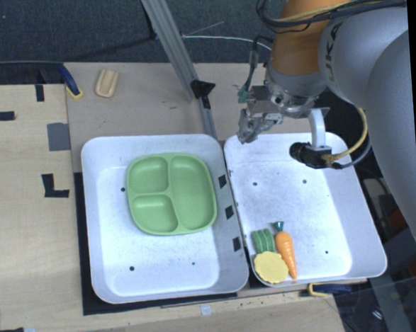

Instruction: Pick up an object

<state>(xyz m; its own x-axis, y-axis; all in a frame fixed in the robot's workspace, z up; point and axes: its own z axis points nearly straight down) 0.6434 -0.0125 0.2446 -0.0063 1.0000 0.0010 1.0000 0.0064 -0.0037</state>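
Note:
In the right bin (318,211), three small things lie together at the near left corner: an orange toy carrot (286,252), a green ridged piece (263,241) and a yellow round piece (270,267). My gripper (248,132) hangs over the far left corner of that bin, well away from those things. Nothing shows between its fingers. Their tips are small and dark against the bin rim.
The left bin (105,225) holds a green divided plate (172,193). A grey metal pole (178,50) slants across the bench behind the bins. A tan block (106,83) lies at the far left of the bench. Black cables loop beside the wrist.

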